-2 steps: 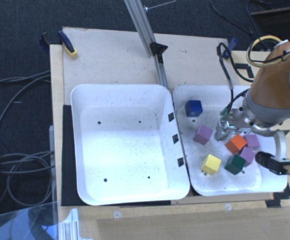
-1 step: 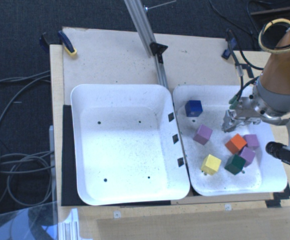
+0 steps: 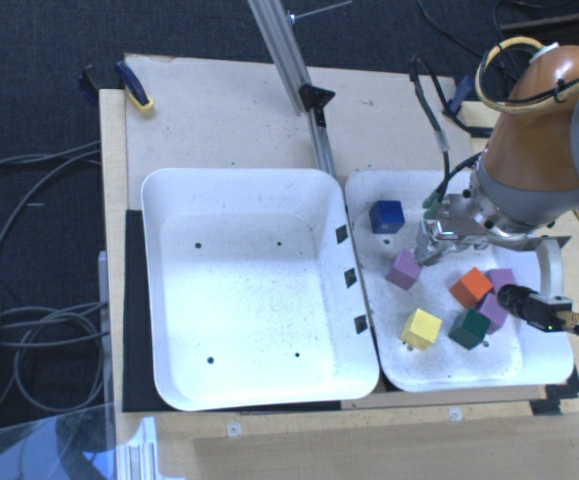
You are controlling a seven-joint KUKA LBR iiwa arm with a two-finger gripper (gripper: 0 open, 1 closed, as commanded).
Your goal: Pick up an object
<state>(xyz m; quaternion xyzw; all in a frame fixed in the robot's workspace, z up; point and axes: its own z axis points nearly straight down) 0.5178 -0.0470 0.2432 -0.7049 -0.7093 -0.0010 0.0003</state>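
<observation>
In the right bin [image 3: 439,368] lie several small blocks: a blue cube [image 3: 387,216] at the back, a light purple block [image 3: 403,269] in the middle, a yellow cube [image 3: 421,328] near the front, an orange cube [image 3: 471,287], a dark green block [image 3: 467,329] and another purple block [image 3: 496,308] beside it. My gripper [image 3: 431,245] hangs low over the bin, just right of and above the light purple block, with the blue cube to its left rear. The wrist hides the fingertips, and I see no block between them.
The left bin [image 3: 244,288] is a wide white tray with speckled floor. A metal pole [image 3: 287,53] slants up from the bench between the bins. Black clips sit on the shared rim [image 3: 349,278]. Cables trail near the arm at the right.
</observation>
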